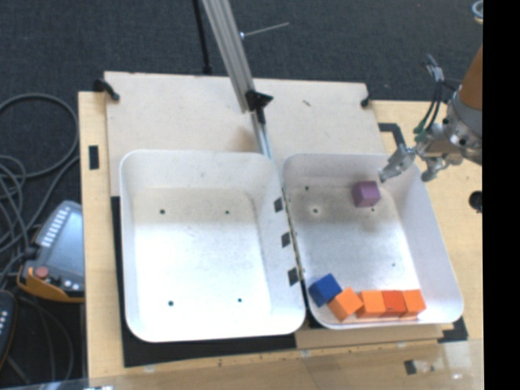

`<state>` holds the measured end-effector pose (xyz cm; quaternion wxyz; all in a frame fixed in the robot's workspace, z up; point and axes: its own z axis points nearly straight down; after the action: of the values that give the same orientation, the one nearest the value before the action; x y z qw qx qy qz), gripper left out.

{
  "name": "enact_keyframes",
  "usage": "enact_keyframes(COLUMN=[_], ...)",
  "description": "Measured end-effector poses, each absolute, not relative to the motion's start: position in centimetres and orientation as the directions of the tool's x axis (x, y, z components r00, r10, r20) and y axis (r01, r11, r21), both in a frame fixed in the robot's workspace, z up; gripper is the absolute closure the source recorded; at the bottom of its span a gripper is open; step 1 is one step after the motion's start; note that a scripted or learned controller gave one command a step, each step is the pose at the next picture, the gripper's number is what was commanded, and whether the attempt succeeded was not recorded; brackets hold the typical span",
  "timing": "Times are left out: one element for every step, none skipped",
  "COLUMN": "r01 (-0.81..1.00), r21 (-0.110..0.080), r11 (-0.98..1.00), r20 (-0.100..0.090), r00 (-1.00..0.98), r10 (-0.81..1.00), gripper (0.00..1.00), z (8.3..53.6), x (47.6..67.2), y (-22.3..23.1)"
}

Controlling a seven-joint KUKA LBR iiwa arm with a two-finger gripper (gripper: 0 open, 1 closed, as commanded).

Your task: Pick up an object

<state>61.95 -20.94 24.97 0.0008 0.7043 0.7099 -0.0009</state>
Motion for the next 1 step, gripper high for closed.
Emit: enact_keyframes(r01=[1.000], r21=[-0.004], r11=[0.005], r20=[-0.001], r00=[-0.005], r10=[1.000], gripper=[0.00], z=[13.20], x=[66.59], y=[-21.49])
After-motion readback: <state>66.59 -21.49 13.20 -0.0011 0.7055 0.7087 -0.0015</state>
